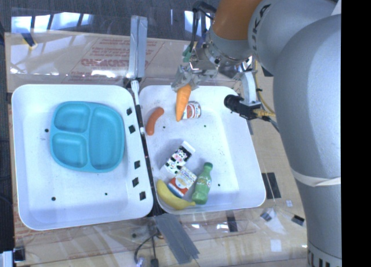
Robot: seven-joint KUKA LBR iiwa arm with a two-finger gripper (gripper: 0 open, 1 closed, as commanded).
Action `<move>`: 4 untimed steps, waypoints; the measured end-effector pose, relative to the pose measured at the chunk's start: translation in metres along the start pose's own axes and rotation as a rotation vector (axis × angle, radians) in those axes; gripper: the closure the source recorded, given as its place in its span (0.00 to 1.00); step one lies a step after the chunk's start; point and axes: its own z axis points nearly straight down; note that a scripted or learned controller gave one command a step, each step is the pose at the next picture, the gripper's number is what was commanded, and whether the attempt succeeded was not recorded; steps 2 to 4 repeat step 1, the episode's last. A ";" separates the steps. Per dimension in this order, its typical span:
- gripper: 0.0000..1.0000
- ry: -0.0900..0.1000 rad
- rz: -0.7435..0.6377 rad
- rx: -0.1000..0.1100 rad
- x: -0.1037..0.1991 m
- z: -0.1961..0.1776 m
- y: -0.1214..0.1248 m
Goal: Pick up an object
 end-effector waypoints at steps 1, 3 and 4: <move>1.00 -0.001 0.088 0.000 -0.004 -0.125 -0.029; 1.00 -0.001 0.088 0.000 -0.004 -0.125 -0.029; 1.00 -0.001 0.088 0.000 -0.004 -0.125 -0.029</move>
